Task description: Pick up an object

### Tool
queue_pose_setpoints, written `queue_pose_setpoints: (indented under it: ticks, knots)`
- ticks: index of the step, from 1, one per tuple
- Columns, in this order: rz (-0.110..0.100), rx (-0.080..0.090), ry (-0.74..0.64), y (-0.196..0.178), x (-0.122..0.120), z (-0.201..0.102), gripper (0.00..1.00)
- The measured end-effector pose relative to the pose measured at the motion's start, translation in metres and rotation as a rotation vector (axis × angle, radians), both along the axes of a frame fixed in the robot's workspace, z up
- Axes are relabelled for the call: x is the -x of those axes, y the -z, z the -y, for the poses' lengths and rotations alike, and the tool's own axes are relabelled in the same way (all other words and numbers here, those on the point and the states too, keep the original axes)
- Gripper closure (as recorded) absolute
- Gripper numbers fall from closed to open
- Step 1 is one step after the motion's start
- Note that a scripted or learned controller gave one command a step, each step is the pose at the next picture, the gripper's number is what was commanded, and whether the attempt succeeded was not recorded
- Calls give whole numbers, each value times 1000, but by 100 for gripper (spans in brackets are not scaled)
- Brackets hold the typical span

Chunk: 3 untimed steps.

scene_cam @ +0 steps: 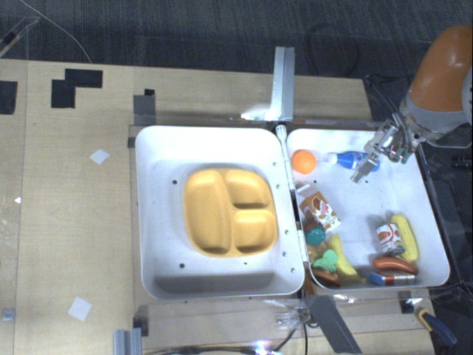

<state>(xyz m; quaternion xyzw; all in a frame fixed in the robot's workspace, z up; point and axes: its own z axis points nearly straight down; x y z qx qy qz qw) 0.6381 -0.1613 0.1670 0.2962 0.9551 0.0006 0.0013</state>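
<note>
Foreground clutter, right bin (436, 220): red sausage toy (394, 265), corn cob (404, 236), small can (388, 237) along the near wall.
Step in hand appears to be the approach. Gripper (367, 166) sits low at the far wall, fingers apart, clamping nothing, tips just beside the blue bottle (347, 158). Next move likely calls for centring over the bottle, descending, then closing. Yellow tray (228, 211) occupies the left bin (155, 198).

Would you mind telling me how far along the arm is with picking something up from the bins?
Done so far: the gripper has reached the far side of the right bin, right beside the blue and white bottle. In hand: nothing that can be confirmed; the bottle appears to lie on the bin floor. Left: gripping and lifting. The orange ball, corn cob and yellow divided tray lie untouched.
</note>
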Motion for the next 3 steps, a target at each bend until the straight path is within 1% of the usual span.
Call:
queue_pose_setpoints:
  ticks: [1, 2, 3]
  knots:
    - [8, 2, -65, -20, 2, -13, 0]
    - [4, 0, 372, 22, -7, 28, 0]
    - [-1, 7, 338, 69, -32, 14, 0]
